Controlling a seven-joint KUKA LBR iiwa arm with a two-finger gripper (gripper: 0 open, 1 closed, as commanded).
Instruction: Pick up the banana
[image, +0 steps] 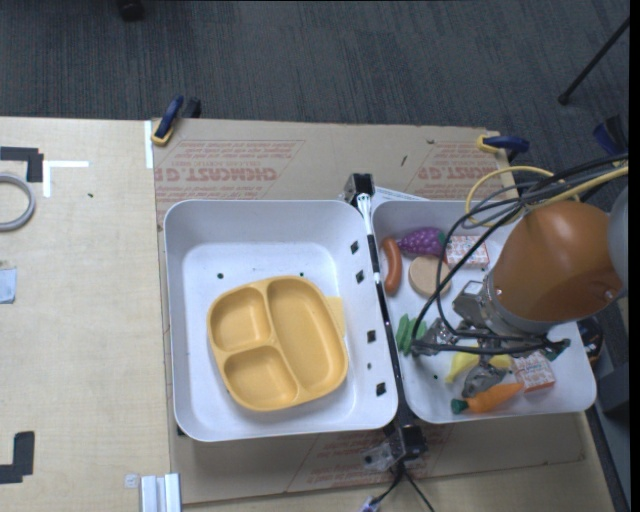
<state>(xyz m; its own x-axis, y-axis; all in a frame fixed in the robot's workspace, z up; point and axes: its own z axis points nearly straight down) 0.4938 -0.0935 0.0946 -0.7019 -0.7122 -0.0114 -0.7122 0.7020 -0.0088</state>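
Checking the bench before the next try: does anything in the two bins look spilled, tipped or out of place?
Nothing stands out. The yellow divided plate lies flat in the left bin. The toy foods, among them a sausage, grapes and a carrot, lie inside the right bin.

Arm (552, 262): one large rounded orange housing, smooth and glossy, with a soft highlight on its upper face. Below it sits a grey metallic collar (500, 312), ring-shaped, darker at its underside. Cables (500, 195): several black leads and one yellow lead loop out from the upper side of the orange housing and run off toward the right. Gripper (478, 372): dark grey and black metalwork beneath the collar, with thin black bars projecting left and right. Finer fittings and markings too small to make out.
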